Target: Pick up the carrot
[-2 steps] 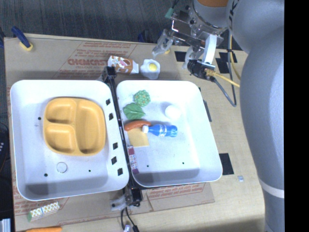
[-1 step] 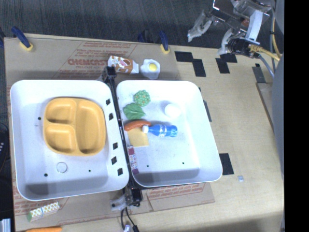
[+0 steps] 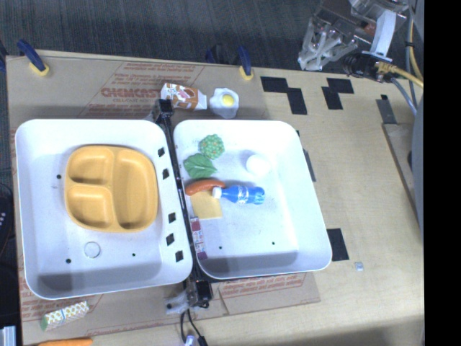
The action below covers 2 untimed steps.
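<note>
Carrot [image 3: 202, 187] lay untouched in the right bin [image 3: 306, 215], left of centre in the frame, beside the blue bottle [image 3: 243, 194]. The gripper [image 3: 325, 49] hung at upper right, well apart; its opening was too blurred to tell. Everything remained undone.

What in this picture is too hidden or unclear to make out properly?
- Gripper: blurred near the camera view's top edge; finger state unreadable.
- Carrot: its right end meets the blue bottle, overlap unclear.
- Orange object: cut off by the bottom edge.
- Packet: label too small.
</note>
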### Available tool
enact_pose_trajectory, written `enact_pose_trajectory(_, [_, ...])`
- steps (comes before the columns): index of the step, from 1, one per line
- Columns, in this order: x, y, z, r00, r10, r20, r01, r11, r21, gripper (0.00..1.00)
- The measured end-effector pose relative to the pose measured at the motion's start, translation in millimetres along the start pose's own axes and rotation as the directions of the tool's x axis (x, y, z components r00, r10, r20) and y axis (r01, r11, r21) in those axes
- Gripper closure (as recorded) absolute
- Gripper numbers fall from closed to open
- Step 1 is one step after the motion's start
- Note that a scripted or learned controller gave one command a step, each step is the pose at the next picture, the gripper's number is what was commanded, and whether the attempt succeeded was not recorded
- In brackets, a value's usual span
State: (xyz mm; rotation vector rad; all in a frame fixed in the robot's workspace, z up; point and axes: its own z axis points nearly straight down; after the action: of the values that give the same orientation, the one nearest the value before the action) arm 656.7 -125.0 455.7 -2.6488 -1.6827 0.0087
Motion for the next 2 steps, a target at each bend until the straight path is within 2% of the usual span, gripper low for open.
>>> enact_pose_trajectory(1, [-49,23,105,0.996,-0.084,0.0,0.084,0.996,-0.001,1.0])
enact_pose_trajectory(2, [-65,31,277,0.983,-0.184,-0.001,0.184,0.983,0.001,1.0])
